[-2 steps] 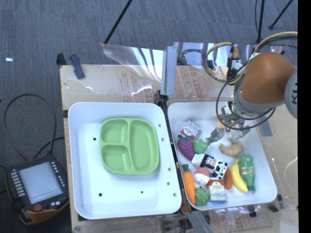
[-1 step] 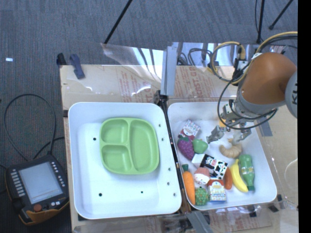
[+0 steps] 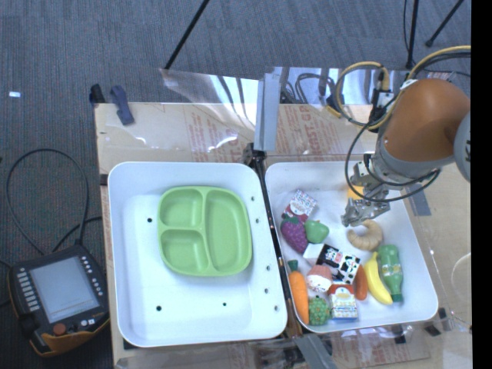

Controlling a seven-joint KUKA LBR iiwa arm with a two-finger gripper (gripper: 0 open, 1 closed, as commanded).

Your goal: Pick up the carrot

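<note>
The two bins [image 3: 131, 206] look like smooth white plastic with a slight sheen; the green tray [image 3: 206, 229] is matt plastic; the carrot [image 3: 298, 292] seems smooth, faintly glossy plastic; the bench [image 3: 184, 133] looks like bare cardboard-brown board.

Two shallow white bins sit side by side on the bench. The left bin [image 3: 131, 314] holds a green divided plate [image 3: 205, 230] with three compartments. The right bin [image 3: 425, 283] is crowded with toy food: a purple grape bunch [image 3: 294, 233] touching a green pepper [image 3: 316, 230], a croissant [image 3: 366, 236], a banana [image 3: 377, 280] beside a green bottle [image 3: 390, 270], and a black-and-white carton [image 3: 339, 261] (cow-patterned, it seems). A small printed packet [image 3: 301, 204] lies near the bin's upper part. On the floor at the left rests a control pendant [image 3: 55, 295] with a grey screen.
</note>
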